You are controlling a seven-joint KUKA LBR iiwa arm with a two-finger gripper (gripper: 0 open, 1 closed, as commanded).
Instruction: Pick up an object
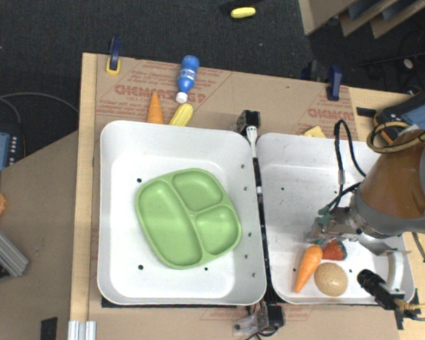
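Note:
In the right bin (294,173), an orange carrot (308,266) lies tilted near the front wall. A beige egg-shaped thing (330,278) sits right beside it. Just behind them is a small red item (335,251), partly covered by the arm. My gripper (329,229) hangs low over the bin floor, directly above the red item and the carrot's thick end. The wrist and the orange-banded arm (398,183) hide its tip from above.
A green divided plate (187,217) lies in the left bin (124,157). Behind the bins on the bench are a blue and white bottle (187,77), a small carrot (155,109) and a yellow corn piece (181,115). A black cable (341,152) crosses the right bin.

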